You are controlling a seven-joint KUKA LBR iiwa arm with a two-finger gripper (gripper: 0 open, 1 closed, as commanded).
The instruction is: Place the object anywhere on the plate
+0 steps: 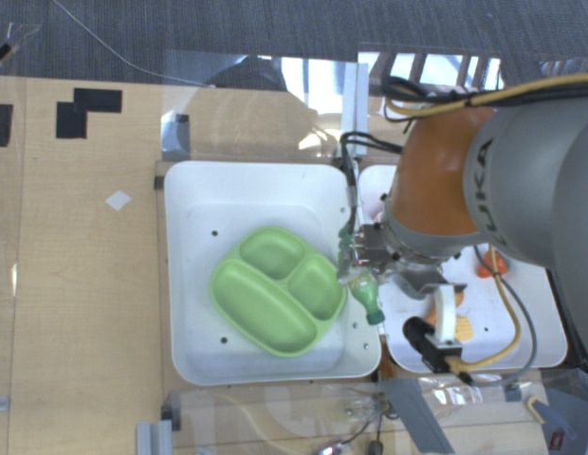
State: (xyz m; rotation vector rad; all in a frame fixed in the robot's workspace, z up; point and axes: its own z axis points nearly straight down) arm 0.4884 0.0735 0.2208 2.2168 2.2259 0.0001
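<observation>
Over the left white plastic bin (194, 349), a light green three-compartment plate (275, 290) lies flat. Beside its right rim, the claw (356, 271) hangs with a small green bottle-shaped object (368, 301) below it; whether it grips, I cannot tell.

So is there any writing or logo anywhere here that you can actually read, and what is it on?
"UKA": white letters running sideways on the arm's grey casing, cut off at the edge of the orange band; likely part of a longer brand name.
The green plate, the white bins and the wooden bench carry no text.
</observation>
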